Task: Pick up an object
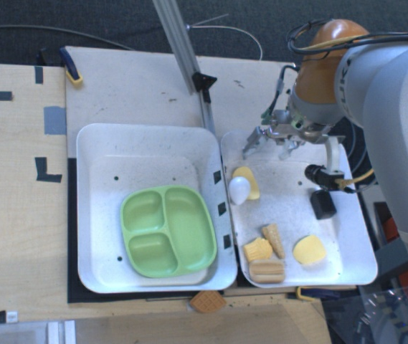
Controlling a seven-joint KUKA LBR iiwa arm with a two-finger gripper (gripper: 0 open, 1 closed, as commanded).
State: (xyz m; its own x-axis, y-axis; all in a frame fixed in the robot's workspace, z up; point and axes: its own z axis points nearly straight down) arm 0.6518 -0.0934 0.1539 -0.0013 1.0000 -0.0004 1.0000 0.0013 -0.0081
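My gripper (269,146) hangs over the far end of the right bin (354,264), open, with nothing between its fingers. Just below it in that bin lie a white egg (239,190) and a yellow piece (247,178), touching each other. Toward the near end are a tan cone (273,239), a yellow corn-like piece (257,249), a brown bread roll (267,271) and a round yellow fruit (309,250). The gripper touches none of them.
The left bin (96,192) holds a green divided plate (168,229). A brown waffle-like piece (207,302) lies on the bench in front of the bins. A slanted metal pole (178,34) rises behind the bins.
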